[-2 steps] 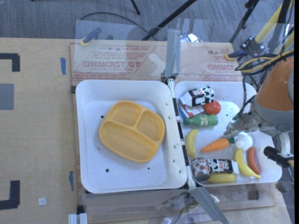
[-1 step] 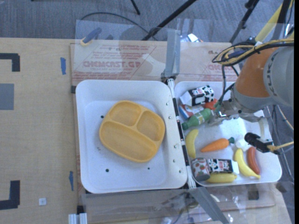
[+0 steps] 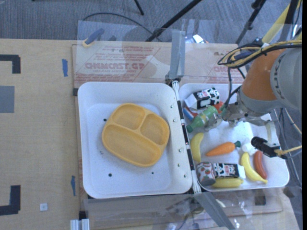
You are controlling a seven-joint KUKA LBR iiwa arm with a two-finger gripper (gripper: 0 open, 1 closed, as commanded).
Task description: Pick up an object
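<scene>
White bins: two sit side by side on the bench; the left bin (image 3: 91, 143) fills the middle of the frame, the right bin (image 3: 283, 174) the lower right.
Left bin contents: one yellow divided plate (image 3: 135, 134), lying flat near its centre.
Right bin contents: a green bottle (image 3: 204, 119) on its side at the upper left of the bin, a black-and-white carton (image 3: 207, 97) just above it, a yellow banana (image 3: 196, 146) along the left wall, an orange carrot (image 3: 221, 149) in the middle, a second carton (image 3: 219, 170) and another banana (image 3: 251, 168) near the bottom edge, with a red sausage-shaped piece (image 3: 260, 164) beside that.
Arm: it reaches in from the right of the frame, orange band uppermost, wrist over the upper part of the right bin.
Gripper (image 3: 231, 114): down among the items, just right of the green bottle (its state I cannot tell, since the wrist hides it from above).
Step in hand: seemingly the descent or grasp attempt near the bottle; nothing is visibly lifted.
Next move: probably a firm close on one item, then a straight lift clear of its crowded neighbours.
</scene>
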